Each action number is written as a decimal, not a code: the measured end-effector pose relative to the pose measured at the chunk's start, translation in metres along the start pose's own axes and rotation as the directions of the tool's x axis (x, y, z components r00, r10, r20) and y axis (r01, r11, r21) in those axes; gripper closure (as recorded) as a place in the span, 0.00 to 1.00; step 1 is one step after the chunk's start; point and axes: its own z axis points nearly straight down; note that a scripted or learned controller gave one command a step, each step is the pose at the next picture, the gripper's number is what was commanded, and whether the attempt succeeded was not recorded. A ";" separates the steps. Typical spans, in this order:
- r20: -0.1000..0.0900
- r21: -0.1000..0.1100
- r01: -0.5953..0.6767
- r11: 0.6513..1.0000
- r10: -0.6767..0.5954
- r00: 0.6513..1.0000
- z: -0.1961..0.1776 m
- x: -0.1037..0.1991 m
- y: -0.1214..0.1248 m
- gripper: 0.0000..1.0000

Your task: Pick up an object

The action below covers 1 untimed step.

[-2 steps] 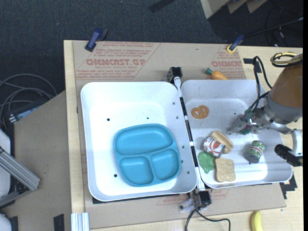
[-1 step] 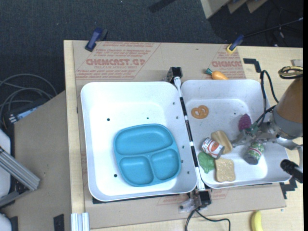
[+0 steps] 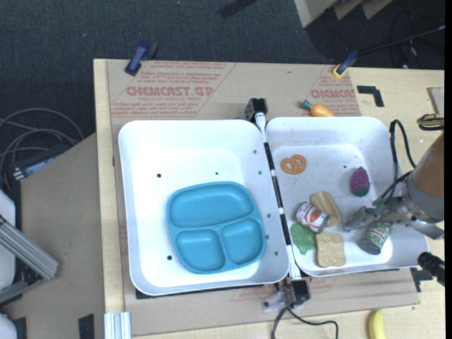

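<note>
The right bin (image 3: pixel 332 123) holds a pretzel (image 3: pixel 293 164), a purple grape bunch (image 3: pixel 360 181), a tan bread roll (image 3: pixel 326 205), a red-and-white can (image 3: pixel 311 216), a green leafy piece (image 3: pixel 302 239) and a slice of toast (image 3: pixel 330 249). A second small can (image 3: pixel 374 239) with a green label lies near the bin's front right corner. My gripper (image 3: pixel 369 217) hangs low over the bin's right side, just above and touching or nearly touching this can. The arm (image 3: pixel 429 189) comes in from the right over the rim.
The left bin (image 3: pixel 141 189) holds a blue divided plate (image 3: pixel 212 224). A toy carrot (image 3: pixel 319 109) lies on the bench behind the right bin, a banana (image 3: pixel 376 325) in front of it. A black cable (image 3: pixel 395 147) crosses the right bin's right wall.
</note>
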 end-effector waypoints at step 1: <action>0.001 -0.004 0.004 1.000 -0.004 1.000 -0.001 0.013 0.103 0.00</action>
